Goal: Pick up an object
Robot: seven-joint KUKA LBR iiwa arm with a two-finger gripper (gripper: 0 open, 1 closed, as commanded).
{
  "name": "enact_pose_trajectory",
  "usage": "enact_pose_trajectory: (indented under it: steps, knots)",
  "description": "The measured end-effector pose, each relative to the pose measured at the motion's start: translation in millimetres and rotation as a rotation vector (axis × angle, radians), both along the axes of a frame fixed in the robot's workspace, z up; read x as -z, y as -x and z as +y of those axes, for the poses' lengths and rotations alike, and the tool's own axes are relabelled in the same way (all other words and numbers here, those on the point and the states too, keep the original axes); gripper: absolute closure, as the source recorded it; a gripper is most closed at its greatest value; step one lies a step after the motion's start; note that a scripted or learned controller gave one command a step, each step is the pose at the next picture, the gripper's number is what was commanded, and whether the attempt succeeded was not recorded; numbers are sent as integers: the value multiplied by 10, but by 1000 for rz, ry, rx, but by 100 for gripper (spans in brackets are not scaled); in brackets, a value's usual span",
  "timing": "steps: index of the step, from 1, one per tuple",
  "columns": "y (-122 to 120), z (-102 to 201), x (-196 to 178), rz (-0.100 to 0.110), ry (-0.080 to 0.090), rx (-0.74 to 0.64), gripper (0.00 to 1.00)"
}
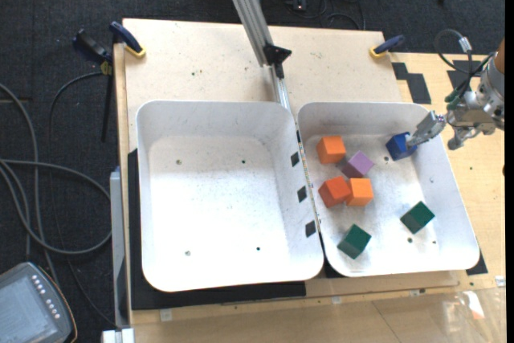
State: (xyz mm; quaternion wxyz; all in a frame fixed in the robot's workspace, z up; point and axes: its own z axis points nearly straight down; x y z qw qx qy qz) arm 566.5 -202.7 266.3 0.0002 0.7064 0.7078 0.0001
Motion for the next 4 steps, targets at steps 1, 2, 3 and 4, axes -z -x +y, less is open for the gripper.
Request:
enact_pose_trajectory:
  steps: [1,2,3,4]
  knots:
    - [0,0,0,0,0,0,0]
    - [83,-12,606,6,-1,3,0]
    - [177,21,1130,6,-1,2,0]
    - [189,29,1667,6,-1,2,0]
